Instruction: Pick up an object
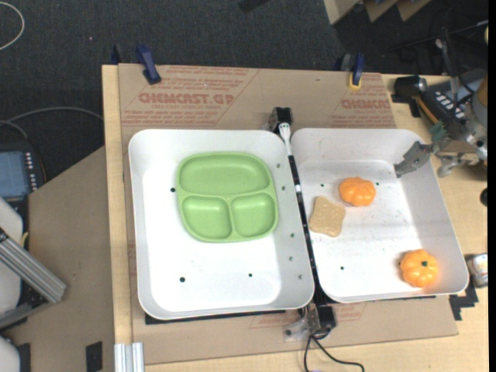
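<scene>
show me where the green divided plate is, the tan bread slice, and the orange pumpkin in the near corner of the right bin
green divided plate (pixel 226 196): camera view, on the ridge between its compartments.
tan bread slice (pixel 327 217): camera view, middle of its top face.
orange pumpkin (pixel 419 268): camera view, middle of its body.

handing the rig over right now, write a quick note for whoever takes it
Gripper: at the right bin's upper right edge, holding nothing.
Right bin holds an orange fruit near the middle, a tan bread slice by its left wall and a small orange pumpkin at the lower right.
Left bin holds a green divided plate.
Done: nothing picked.
Left: move over one object, probably the orange fruit as it lies nearest, grasp and lift.
</scene>
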